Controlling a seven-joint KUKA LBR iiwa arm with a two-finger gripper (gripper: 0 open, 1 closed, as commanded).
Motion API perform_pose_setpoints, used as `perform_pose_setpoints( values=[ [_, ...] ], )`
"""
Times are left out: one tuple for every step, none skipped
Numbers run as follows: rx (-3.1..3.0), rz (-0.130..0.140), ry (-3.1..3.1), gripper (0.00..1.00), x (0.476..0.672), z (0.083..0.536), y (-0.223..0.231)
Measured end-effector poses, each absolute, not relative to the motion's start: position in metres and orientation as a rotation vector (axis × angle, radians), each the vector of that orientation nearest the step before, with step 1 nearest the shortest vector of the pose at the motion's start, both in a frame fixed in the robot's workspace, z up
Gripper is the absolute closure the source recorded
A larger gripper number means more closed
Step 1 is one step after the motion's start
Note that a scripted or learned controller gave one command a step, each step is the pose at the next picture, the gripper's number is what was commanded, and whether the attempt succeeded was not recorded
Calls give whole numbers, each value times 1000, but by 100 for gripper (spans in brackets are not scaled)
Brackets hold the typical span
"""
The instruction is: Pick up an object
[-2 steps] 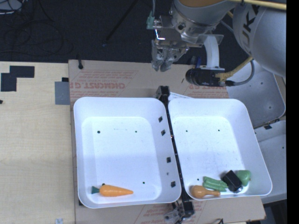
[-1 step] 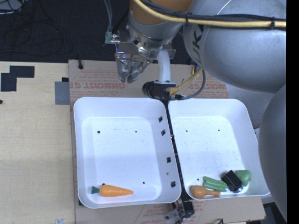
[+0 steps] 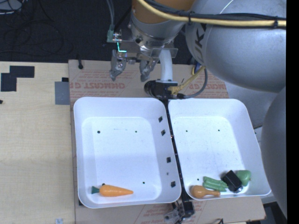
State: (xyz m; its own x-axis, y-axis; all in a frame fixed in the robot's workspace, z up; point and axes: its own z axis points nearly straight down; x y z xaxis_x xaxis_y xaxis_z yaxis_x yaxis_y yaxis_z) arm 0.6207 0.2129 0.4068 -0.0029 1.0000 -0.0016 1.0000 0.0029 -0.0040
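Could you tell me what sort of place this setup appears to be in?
Most likely a robotics lab bench for grasping trials. A grey robot arm hangs its gripper above two white bins holding toy food, such as a carrot, and loose cables trail behind the bench.

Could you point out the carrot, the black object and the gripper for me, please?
carrot (image 3: 116, 190): camera view, middle of its orange body, left bin.
black object (image 3: 231, 180): camera view, centre of its top face, right bin.
gripper (image 3: 132, 73): camera view, midway between its two fingertips, beyond the bins.
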Motion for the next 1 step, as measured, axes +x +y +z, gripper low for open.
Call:
perform_pose_setpoints(
  values=[
    [-2219,0,-2224,0,645,429,244]
  ],
)
